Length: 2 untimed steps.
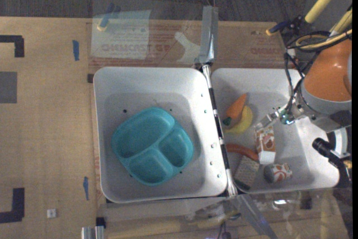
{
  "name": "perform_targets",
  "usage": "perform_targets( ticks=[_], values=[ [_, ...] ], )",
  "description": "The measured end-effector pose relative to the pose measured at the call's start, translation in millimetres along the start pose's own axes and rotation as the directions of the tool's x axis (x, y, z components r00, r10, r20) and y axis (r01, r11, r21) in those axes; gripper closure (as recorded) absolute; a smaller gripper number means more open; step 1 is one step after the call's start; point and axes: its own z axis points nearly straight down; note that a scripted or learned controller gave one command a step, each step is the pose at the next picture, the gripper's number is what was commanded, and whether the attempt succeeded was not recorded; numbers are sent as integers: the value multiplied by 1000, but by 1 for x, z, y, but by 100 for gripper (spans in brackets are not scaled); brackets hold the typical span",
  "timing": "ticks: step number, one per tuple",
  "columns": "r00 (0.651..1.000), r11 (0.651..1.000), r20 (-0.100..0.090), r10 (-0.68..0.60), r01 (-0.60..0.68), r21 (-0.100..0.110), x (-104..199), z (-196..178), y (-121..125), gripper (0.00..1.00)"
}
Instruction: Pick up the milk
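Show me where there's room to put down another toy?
Free: the left bin's floor around the teal plate, especially its top corners. The right bin is crowded: carrot, banana, milk and can bunch near the hand.

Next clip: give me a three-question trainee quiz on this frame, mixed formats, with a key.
1. True or false: the teal divided plate lies in the same bin as the milk carton.
2. Multiple choice: which item lies closest to the tool? A) the can B) the milk carton C) the teal divided plate
3. Fill in: the carrot rests against the ____ , near the divider between the bins.

Key
1. False: the plate is in the left bin, the carton in the right bin.
2. B: the tool hovers just above the carton's upper end.
3. banana
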Motion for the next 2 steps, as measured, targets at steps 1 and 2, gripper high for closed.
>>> perform_targets(
  ticks=[1,2],
  values=[
    [998,998,9,68,-68,-3,18,-1,-22,0],
    [962,961,-12,273,-273,52,47,20,-23,0]
  ],
)
